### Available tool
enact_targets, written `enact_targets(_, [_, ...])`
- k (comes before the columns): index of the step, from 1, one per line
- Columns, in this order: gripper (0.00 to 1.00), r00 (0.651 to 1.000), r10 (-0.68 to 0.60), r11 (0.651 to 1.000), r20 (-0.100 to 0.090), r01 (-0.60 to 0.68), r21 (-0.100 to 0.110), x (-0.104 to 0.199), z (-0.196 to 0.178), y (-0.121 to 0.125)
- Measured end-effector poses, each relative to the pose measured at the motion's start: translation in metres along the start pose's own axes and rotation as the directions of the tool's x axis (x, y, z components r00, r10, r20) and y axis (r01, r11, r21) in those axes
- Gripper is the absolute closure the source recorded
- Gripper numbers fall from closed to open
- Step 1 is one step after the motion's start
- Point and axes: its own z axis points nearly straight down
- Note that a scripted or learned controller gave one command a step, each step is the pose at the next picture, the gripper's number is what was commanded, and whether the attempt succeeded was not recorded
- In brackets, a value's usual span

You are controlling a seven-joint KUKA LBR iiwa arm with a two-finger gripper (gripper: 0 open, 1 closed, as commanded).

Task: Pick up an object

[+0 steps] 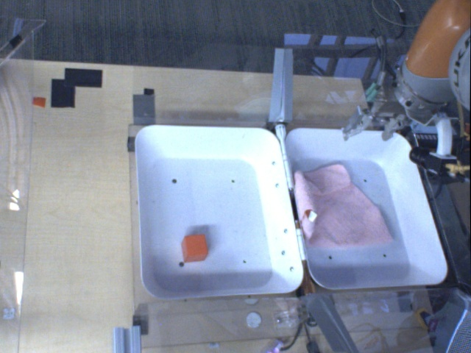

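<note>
A small orange block lies in the left bin, near its front left corner. A pink cloth with a small white tag is spread across the floor of the right bin. My gripper hangs above the back rim of the right bin, with its fingers spread apart and nothing between them. The grey arm with its orange band comes in from the upper right. The gripper is well behind the cloth and far from the block.
A metal divider post stands between the two bins at the back. Black tape marks and a small orange square lie on the wooden bench at the far left. Cables run along the right side.
</note>
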Motion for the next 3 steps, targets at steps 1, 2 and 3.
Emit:
enact_targets(1, [0.0, 0.996, -0.091, 0.996, 0.003, 0.091, -0.007, -0.033, 0.125, -0.014])
enact_targets(2, [0.0, 0.98, -0.201, 0.98, 0.003, 0.201, -0.005, -0.047, 0.123, -0.08])
enact_targets(3, [0.0, 0.94, -0.34, 0.94, 0.008, 0.34, -0.01, -0.067, 0.123, -0.131])
